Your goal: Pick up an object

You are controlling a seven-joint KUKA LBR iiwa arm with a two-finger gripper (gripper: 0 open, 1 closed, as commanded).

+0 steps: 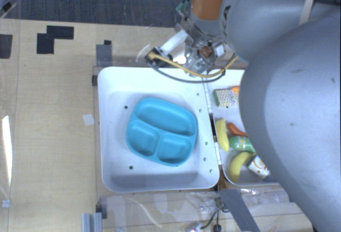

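Observation:
My gripper [201, 58] hangs over the far edge of the bench, above the divide between the two bins, well clear of the objects. A blue three-compartment plate [160, 130] lies in the middle of the left bin [114, 119]. In the right bin [226, 176] I see a green and white speckled item [226, 96], a yellow piece [222, 135], an orange carrot-like piece [236, 129], a green piece [242, 144], a banana [237, 164] and a small printed cup [259, 168]. The arm's grey body hides most of the right bin.
Cables [176, 65] loop from the wrist over the far rim of the left bin. The tan bench top [48, 119] stretches to the left, with black marks [53, 38] near its far edge. A clear panel edge runs along the front.

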